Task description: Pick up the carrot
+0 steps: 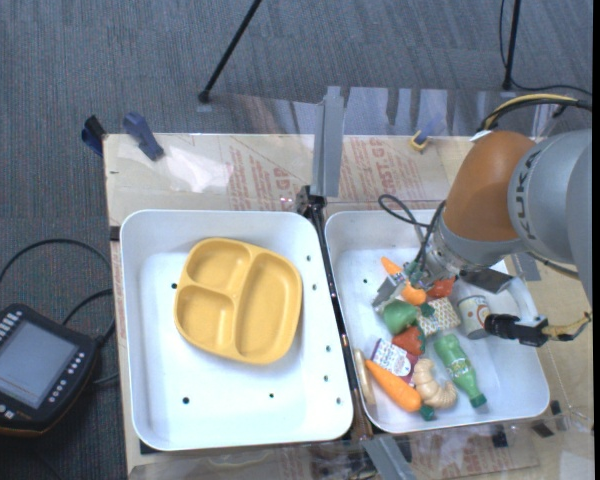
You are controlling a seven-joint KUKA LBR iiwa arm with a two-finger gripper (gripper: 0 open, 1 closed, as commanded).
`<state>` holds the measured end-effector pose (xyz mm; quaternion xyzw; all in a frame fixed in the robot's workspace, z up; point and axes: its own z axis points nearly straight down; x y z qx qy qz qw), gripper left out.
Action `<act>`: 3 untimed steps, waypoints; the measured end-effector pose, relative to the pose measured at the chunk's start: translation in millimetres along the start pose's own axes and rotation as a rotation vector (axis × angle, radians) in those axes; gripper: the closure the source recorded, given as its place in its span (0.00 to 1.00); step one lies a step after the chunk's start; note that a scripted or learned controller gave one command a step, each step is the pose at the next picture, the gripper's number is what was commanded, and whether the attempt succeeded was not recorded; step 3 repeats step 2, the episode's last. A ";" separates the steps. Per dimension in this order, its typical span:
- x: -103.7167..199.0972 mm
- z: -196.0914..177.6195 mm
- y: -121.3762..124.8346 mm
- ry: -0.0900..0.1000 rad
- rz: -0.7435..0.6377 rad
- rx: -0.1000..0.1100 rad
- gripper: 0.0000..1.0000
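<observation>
Single overhead view, arm entering from the right. The gripper (412, 280) sat low in the right bin (365, 258), at the upper edge of a heap of toy food. Its metal fingers (390, 290) reached toward a small orange piece with a green tip (412, 293), which lay just beside or under them; whether the fingers were wide, narrow or closed on anything could not be told, as the wrist hid the gap.

The clearest carrot (392, 385), long and orange with a green stub, lay near the bin's front left, well apart from the gripper and beside a red packet (390, 356). A second thin orange piece (390, 266) lay near the fingers. A green bottle (460, 370), a green pepper (400, 316) and a knobbly tan item (435, 383) crowded the heap. The left bin (150, 238) held a yellow divided plate (240, 299).

The step in hand appeared to be the descent or closing for a grasp among the pile. The next move would call for confirming that an orange piece sat between the fingers, then a straight lift clear of the neighbouring toys.
</observation>
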<state>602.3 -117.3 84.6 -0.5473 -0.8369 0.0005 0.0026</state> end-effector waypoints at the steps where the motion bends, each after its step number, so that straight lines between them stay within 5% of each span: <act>1: -2.3 -7.2 -1.7 0.003 0.008 0.003 1.00; 2: -41.6 -86.4 -38.9 -0.006 0.093 -0.006 1.00; 3: -41.6 -86.4 -38.9 -0.006 0.093 -0.006 1.00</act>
